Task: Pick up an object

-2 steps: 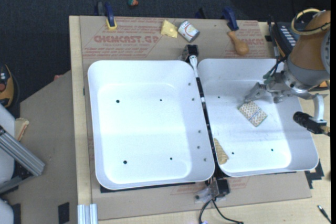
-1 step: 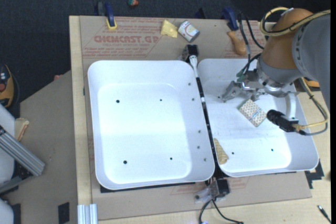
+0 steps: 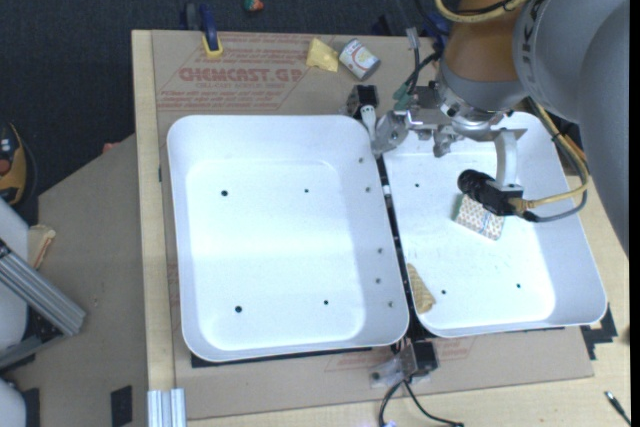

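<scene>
White right bin (image 3: 560, 300) holding speckled packet (image 3: 480, 217) flat, gripper (image 3: 450, 130) hanging just behind it, probably lining up a grab; whether open or closed, impossible to tell.

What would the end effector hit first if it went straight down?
The end effector would probably meet the bare floor of the right bin near its upper-left corner; the speckled packet lies aside. Depth is unclear.
</scene>
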Robot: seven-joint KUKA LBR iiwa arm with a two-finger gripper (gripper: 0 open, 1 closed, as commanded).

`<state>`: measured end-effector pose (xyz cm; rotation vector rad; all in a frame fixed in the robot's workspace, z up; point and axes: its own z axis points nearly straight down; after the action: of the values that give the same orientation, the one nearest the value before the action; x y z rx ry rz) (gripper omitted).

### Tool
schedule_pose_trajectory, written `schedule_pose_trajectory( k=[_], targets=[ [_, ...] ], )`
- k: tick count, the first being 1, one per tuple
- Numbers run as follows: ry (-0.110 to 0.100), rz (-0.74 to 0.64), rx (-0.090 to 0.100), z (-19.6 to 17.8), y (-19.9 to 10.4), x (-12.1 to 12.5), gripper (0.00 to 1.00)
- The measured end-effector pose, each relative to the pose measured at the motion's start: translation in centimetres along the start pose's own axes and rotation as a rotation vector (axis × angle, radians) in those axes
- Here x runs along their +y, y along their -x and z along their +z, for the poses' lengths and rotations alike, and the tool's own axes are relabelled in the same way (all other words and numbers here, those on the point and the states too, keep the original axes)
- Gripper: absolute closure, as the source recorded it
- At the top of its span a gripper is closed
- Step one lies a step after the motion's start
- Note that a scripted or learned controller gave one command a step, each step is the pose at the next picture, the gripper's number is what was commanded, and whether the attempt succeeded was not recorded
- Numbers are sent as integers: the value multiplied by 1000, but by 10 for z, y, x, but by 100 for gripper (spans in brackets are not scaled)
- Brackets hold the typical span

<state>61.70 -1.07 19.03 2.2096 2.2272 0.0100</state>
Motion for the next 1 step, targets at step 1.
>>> schedule_pose_trajectory(
  k=[1],
  targets=[
    [14, 6, -3, -173, 6, 14, 0]
  ],
)
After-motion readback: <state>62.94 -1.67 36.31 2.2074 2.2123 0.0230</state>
